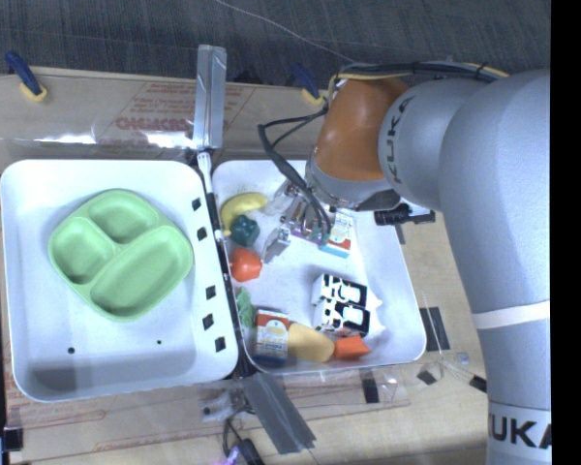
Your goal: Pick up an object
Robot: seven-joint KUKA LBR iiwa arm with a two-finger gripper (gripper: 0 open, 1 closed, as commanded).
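Note:
My gripper (292, 231) hangs low over the upper middle of the right bin (397, 289), its fingers open with nothing between them. Just left of it lie a yellow fruit (244, 204), a dark green piece (244, 228) and an orange-red piece (246, 265). A small white card with blue and red print (341, 234) lies right of the gripper, partly under the wrist. A black-and-white box (341, 303) sits below the gripper. Along the bin's near edge are a small orange-labelled carton (271, 332), a yellow piece (310, 343) and an orange piece (349, 347).
The left bin (29, 260) holds a green divided plate (121, 252). A black-studded divider (211, 260) runs between the bins. The grey arm with its orange band (353, 134) covers the right bin's upper right corner. A green leafy item (244, 306) lies by the divider.

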